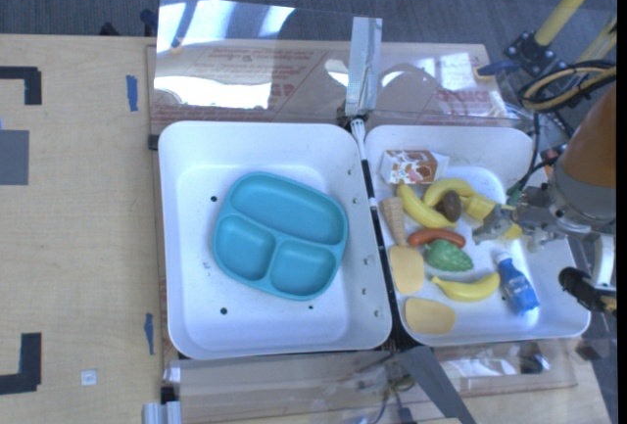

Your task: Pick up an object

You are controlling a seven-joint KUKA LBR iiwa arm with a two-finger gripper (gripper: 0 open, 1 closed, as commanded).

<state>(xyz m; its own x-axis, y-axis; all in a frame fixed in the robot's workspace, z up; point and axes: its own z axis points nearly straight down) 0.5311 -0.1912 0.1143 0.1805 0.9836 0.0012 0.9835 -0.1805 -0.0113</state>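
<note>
Arm [593, 167] cut off at right edge; end effector [509, 216] fingers indistinct.

2 white bins side by side on the tabletop [78, 216]. Left bin [186, 314], frame centre: 1 blue divided plate [280, 234], 3 compartments. Right bin [558, 314]: 2 bananas [431, 209] [468, 288], small carton [409, 166], red sausage [436, 238], green item [449, 258], blue bottle [516, 283], 2 pale yellow pieces [407, 268] [430, 314]. Arm at right edge, claw [498, 221] over the bin's right part near the upper banana; finger state unclear.
</note>
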